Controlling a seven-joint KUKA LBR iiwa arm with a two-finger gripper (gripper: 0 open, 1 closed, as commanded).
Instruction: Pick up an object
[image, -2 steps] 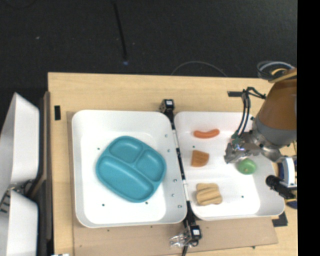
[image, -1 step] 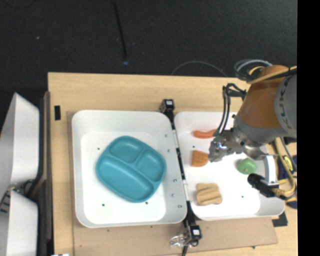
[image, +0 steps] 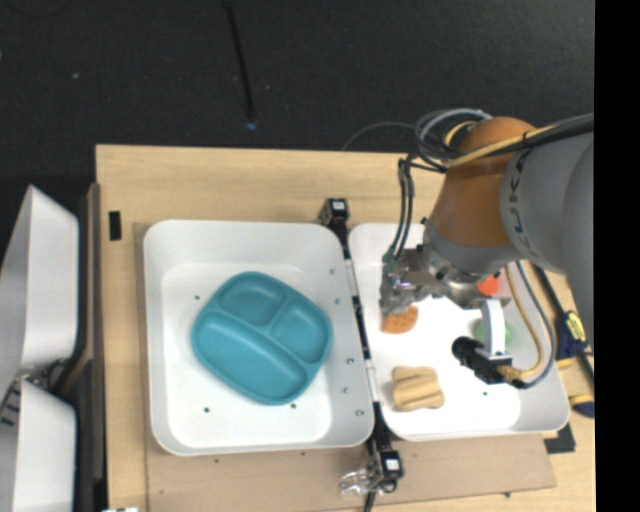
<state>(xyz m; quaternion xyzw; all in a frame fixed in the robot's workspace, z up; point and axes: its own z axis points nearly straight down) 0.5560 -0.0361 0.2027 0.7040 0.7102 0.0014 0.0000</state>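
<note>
In the right white bin (image: 540, 415), the small rounded orange object (image: 401, 320) lies at the gripper's (image: 400, 296) six o'clock, probably light and slightly slippery, best pinched across its middle; the pincer's state I cannot tell.

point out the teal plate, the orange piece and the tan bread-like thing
teal plate (image: 262, 338), camera view, centre divider
orange piece (image: 401, 320), camera view, its middle
tan bread-like thing (image: 416, 388), camera view, top face
</note>
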